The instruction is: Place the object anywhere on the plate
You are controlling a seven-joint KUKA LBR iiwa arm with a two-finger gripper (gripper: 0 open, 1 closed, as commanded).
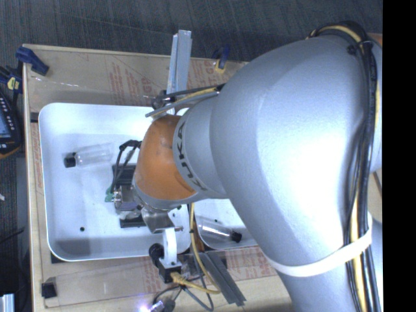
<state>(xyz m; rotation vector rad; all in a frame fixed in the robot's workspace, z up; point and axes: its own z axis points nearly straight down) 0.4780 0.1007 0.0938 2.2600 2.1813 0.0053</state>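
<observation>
Camera view: arm covers the left bin; bottle lies at far left; jaw state unclear.

Bench on dark floor, seen from above

A dark grey, finely textured floor ran across the top of the view, carpet-like. On it stood a bench topped with pale brown board bearing faint red printed lettering. Blue clamps sat at the board's upper left corner and along its top edge. A grey metal upright rose from the far side of the bench. At the far left edge, some dark equipment with yellow trim was partly cut off. Light was even and soft, with mild shadows.
</observation>
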